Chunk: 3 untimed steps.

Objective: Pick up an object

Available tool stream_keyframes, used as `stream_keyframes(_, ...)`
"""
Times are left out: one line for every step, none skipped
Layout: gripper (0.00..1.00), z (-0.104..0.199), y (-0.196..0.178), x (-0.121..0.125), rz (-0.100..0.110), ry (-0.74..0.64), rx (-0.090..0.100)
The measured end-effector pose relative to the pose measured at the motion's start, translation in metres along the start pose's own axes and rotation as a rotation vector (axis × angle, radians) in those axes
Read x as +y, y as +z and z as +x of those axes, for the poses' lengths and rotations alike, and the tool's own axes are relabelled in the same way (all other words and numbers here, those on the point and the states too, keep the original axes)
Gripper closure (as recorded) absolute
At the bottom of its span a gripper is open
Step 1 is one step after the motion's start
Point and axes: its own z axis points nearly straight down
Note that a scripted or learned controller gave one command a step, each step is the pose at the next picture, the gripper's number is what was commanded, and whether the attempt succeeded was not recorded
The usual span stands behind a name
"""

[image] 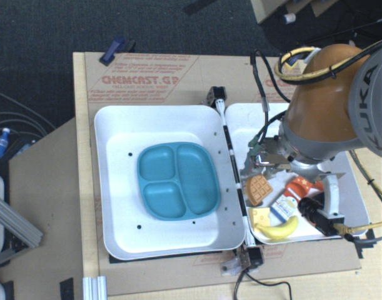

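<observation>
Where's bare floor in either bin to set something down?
Left bin: a white margin all round the blue divided plate, widest along the far wall. Right bin: crowded, with the waffle, banana, cheese wedge and small carton bunched at the near left, under the arm.

Cardboard-topped bench (147, 80) bears left bin (115, 230) and right bin (241, 114) side by side

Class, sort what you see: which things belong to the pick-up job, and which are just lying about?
Job: gripper, waffle, banana, cheese wedge, small blue-and-white carton, orange-red item, right bin.

Lying about: blue divided plate, left bin, blue clip, cables.
</observation>
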Motion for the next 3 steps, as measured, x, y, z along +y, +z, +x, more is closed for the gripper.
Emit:
stream_keyframes(1.0, -0.013, -0.016, 0.0, -0.004, 0.002, -0.002)
stream_keyframes(1.0, 0.055, 0.0, 0.0, 0.0, 0.0, -0.001)
stream_keyframes(1.0, -0.022, -0.03, 0.034, -0.004, 0.002, -0.002)
